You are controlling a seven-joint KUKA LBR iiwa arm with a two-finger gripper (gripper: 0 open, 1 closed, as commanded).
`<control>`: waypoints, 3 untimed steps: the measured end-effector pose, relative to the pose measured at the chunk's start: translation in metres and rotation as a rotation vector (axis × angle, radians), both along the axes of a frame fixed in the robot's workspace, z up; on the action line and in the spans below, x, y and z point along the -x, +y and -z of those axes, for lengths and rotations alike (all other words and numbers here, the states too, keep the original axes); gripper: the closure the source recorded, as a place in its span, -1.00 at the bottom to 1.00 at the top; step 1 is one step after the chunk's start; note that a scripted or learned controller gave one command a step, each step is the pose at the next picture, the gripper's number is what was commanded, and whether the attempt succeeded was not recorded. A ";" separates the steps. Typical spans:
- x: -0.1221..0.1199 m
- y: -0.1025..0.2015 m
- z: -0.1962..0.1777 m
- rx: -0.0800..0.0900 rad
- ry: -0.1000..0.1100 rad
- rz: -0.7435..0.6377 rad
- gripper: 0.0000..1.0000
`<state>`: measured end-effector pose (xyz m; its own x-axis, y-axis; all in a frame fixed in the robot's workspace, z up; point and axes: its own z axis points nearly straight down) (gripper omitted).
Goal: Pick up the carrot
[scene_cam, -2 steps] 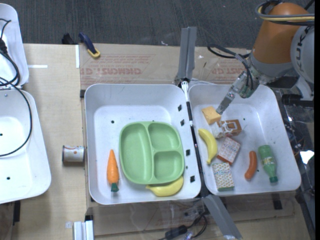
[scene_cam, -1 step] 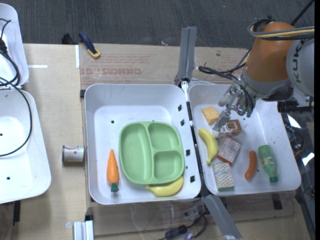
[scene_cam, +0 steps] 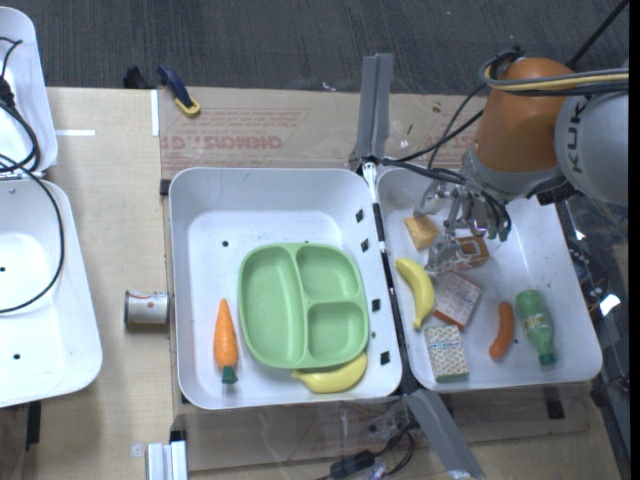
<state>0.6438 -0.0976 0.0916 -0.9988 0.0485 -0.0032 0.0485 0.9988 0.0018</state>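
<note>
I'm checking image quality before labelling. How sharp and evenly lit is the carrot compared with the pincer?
Camera view: the carrot is crisp and evenly lit, casting only a soft shadow on the left bin; the pincer is murkier, cluttered by cables.

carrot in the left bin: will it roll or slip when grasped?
The carrot looks like smooth, rigid toy plastic, so probably light and somewhat slippery. Its tapered round body may roll or squirt from a pinch. It lies beside the green tray, limiting finger room there.
</note>
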 end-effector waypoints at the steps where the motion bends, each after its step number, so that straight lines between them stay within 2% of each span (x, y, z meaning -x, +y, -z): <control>1: -0.004 -0.001 -0.014 -0.002 -0.012 0.005 1.00; 2: -0.003 -0.001 -0.011 -0.002 -0.006 0.004 -1.00; 3: 0.037 -0.018 -0.004 0.000 -0.009 0.138 -1.00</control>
<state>0.6065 -0.1158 0.0957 -0.9825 0.1859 -0.0125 0.1858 0.9826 0.0025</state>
